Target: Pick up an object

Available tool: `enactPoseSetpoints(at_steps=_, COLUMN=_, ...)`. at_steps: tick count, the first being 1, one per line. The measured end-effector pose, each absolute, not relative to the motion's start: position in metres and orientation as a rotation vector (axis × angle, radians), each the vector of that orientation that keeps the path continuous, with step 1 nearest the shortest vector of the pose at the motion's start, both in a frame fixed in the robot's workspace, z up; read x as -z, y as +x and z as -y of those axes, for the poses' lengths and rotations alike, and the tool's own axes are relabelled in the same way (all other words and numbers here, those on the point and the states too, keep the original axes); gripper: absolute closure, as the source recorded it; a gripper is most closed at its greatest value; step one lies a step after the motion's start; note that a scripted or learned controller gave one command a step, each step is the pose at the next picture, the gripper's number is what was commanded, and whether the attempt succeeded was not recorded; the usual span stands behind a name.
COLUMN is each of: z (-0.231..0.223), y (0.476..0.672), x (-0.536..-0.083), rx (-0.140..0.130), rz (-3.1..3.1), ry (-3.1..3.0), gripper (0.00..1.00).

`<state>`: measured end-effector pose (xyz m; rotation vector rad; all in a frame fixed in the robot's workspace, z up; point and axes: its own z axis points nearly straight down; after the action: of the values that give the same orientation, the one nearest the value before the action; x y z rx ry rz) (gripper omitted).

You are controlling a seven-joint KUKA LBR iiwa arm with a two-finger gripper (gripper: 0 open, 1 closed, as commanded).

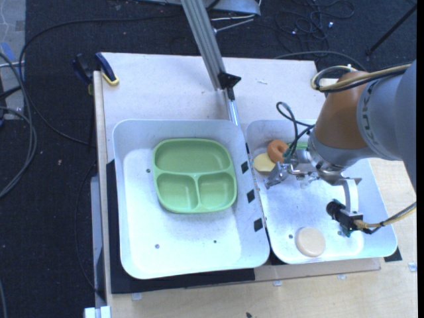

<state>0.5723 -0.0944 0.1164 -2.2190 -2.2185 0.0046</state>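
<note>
Green divided plate (195, 175) in left white bin (132, 244), black cables (40, 121) on floor

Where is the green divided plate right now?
The green divided plate lies in the left bin of the camera view, toward its upper middle, across the divide from the right bin, where the gripper works.

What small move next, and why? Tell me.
Probably a short shift toward the yellow piece, then a lowering onto it. The gripper sits in the right bin just beside that piece and the orange one, and nothing shows between its fingers. The round beige disc lies farther off.
</note>
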Motion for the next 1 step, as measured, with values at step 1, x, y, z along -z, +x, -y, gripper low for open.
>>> enactPoseSetpoints(at_steps=1, z=0.0947, y=0.5735, x=-0.1303, rx=0.001, rz=2.221, ry=-2.223, gripper=1.00)
